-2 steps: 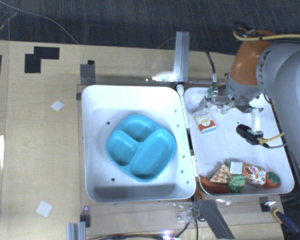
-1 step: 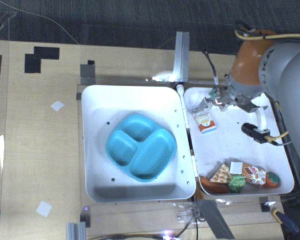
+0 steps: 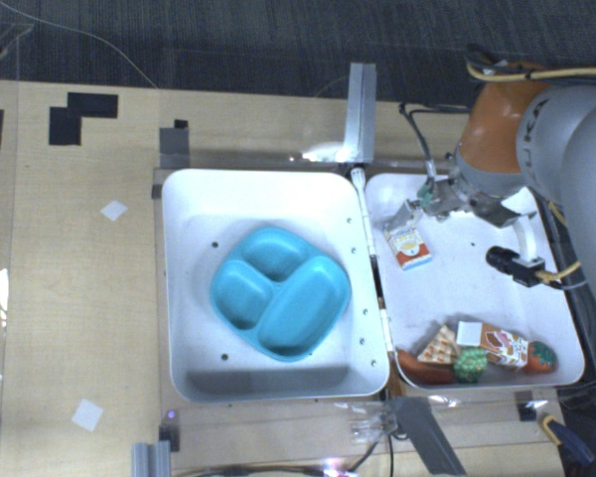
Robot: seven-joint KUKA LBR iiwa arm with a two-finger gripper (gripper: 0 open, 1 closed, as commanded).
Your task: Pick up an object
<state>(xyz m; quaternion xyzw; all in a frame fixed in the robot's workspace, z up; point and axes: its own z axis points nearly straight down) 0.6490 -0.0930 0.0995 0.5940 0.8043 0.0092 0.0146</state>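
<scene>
The grey two-finger gripper (image 3: 419,207) is low in the right white bin (image 3: 536,296), at the top edge of a small white and orange carton (image 3: 409,245). Whether its fingers are open, closed or already touching the carton, I cannot tell, because the tips are small and blurred.

The carton lies flat in the far left part of this bin, near the wall between the two bins. I judge it light, thin-walled and easy to crush, with a smooth printed skin that may slip. A gentle hold across its two narrow sides seems best.

It has printing on top, but no word can be read.

At the near edge of the same bin lies a cluster of colourful toy food pieces (image 3: 477,354). The left white bin (image 3: 194,217) holds a blue divided plastic plate (image 3: 280,291).
</scene>
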